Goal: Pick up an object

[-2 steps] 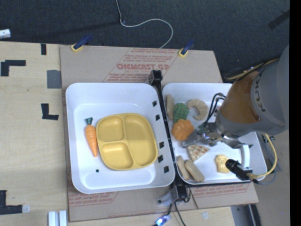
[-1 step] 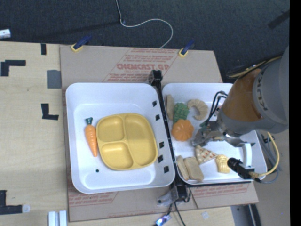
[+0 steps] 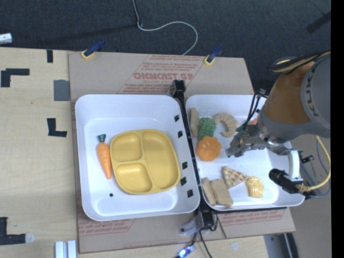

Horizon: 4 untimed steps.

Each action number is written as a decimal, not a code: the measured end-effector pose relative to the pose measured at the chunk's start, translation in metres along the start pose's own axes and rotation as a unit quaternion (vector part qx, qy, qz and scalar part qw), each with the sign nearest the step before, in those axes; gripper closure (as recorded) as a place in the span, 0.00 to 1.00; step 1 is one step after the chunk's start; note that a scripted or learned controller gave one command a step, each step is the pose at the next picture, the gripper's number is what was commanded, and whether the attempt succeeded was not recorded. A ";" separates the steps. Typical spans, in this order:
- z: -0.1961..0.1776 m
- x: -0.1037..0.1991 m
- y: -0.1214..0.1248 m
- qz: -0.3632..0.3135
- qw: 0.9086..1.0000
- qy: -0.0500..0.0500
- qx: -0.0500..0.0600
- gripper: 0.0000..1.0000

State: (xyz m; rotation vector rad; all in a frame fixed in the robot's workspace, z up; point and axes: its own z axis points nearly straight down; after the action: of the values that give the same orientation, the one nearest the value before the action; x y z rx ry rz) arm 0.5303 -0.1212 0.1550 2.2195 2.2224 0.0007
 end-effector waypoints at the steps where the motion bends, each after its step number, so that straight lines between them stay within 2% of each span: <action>1: -0.046 -0.005 0.004 0.000 1.000 0.000 -0.001 1.00; 2: -0.070 -0.004 0.004 0.000 1.000 0.000 0.000 1.00; 3: -0.076 0.055 0.013 -0.003 1.000 0.001 0.001 1.00; 4: -0.066 0.113 0.024 -0.002 1.000 0.000 0.001 1.00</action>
State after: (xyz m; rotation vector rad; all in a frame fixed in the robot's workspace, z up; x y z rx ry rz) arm 0.5544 -0.0083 0.2210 2.2161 2.2289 -0.0020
